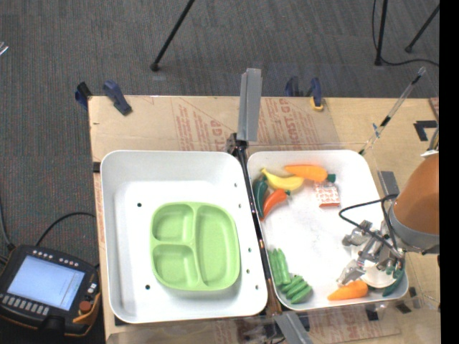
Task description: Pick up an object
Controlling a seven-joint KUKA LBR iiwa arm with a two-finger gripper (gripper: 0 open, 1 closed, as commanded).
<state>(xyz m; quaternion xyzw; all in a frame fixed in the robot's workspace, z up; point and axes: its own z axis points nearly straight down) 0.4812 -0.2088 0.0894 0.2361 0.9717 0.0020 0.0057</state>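
Glossy plastic carrot (348,290) is lying just below the metal hand (356,271); whether its grip is closing is unclear. Smooth green divided plate (195,246) is sitting in the left bin (115,192).

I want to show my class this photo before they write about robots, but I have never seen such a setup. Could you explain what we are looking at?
The one photo is taken from a camera fixed above a bench, looking down at a slant. Two shallow white bins sit side by side. The left bin holds a green divided plate. The right bin holds toy foods: a banana, carrots, green pods and a small red-and-white packet. From the right reaches a robot arm, grey with an orange band. Its pincer hangs low in the right bin's near corner, just above another carrot. I cannot tell whether it grips anything.
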